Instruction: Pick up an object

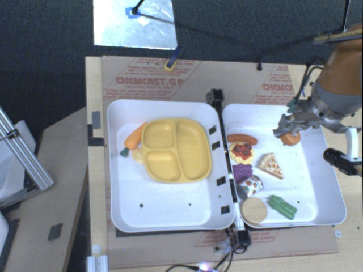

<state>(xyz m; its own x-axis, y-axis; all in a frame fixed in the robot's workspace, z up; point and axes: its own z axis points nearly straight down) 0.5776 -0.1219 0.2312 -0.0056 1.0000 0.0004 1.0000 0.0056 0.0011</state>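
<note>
Orange toy fruit (291,139) sits at the far side of the right bin (326,177), right beneath the gripper (287,128), whose grip I cannot make out, while a pizza slice (271,166), sausage (241,139) and green vegetable (282,206) lie apart nearer me.

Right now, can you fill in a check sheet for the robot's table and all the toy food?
Surface: two white bins, left and right, on cardboard.
Job's things: hot dog, pizza slice, green vegetable, orange ball.
Clutter: yellow plate and carrot in left bin.
Grippers: gripper over the orange ball; grasp unclear.
Cables: black cable behind bench.
Surroundings: silver sheet, dark carpet.
</note>
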